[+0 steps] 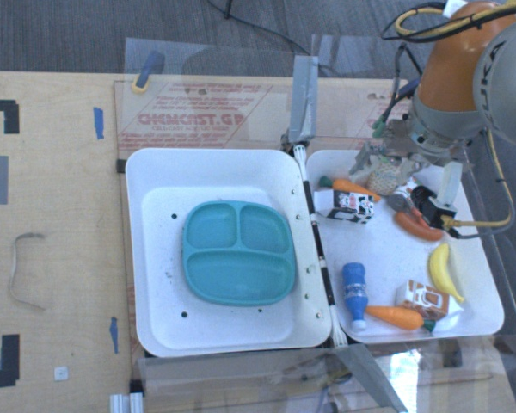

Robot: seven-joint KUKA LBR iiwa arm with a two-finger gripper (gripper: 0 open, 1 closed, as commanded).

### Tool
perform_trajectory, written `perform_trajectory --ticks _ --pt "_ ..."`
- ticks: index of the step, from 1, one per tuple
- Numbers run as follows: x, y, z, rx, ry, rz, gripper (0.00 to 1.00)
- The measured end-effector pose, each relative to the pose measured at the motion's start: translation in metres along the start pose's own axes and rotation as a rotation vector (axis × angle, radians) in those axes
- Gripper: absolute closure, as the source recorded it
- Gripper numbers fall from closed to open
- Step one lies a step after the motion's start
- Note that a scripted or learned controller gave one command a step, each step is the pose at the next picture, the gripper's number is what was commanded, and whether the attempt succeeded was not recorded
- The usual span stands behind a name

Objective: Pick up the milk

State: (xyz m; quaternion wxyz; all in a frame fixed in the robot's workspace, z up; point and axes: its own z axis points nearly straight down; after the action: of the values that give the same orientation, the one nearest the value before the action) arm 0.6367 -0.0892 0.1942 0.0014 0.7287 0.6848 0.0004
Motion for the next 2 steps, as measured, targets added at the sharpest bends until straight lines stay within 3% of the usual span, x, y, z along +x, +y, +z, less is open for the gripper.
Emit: perform_trajectory --ticks 1,2 --pt "-0.023 0.016 -0.038 -0.001 -0.001 0.101 0.0" --pt "-0.019 -0.002 0.052 0.004 0.001 -0.046 0.0"
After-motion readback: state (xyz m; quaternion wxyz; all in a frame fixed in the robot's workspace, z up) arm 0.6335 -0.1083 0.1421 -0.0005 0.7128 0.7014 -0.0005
